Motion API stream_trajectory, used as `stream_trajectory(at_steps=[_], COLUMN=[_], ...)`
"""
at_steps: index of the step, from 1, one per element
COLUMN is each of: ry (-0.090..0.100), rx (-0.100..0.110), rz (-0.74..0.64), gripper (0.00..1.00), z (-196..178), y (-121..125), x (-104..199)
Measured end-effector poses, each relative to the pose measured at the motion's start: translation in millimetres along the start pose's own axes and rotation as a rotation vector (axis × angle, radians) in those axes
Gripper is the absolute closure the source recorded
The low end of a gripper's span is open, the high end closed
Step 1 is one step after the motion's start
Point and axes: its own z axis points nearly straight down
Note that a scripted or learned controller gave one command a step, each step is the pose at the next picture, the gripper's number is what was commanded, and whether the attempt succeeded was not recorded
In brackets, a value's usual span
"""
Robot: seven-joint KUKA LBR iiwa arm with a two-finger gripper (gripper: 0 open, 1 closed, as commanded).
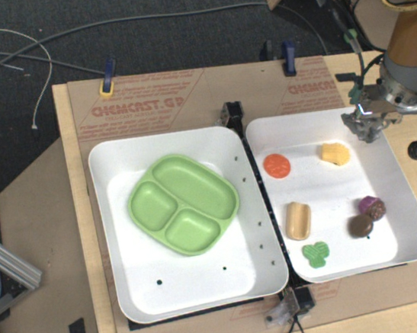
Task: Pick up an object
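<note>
Both bins, the left bin [123,274] and the right bin [397,197], look like smooth white plastic with a faint sheen along their rims. The green divided tray [184,204] in the left bin is matt plastic, evenly coloured. In the right bin, the orange disc [276,165], yellow piece [335,153], tan cylinder [299,220], green piece [316,253] and purple-brown pieces [366,216] look like smooth moulded plastic. The bench top [183,96] is matt brown cardboard with red printing. My gripper [369,118], at the upper right, is dull grey metal; my wrist band [411,37] above it is glossy orange. The floor [28,87] at upper left is dark, rough carpet.
</note>
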Motion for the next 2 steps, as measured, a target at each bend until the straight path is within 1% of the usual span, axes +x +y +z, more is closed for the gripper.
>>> stream_trajectory(at_steps=[1,2], ry=[-0.002,-0.001], rx=[-0.009,-0.008], rz=[-0.002,-0.002], gripper=[0.00,0.00], z=[-5,37], y=[2,8], x=[0,-1])
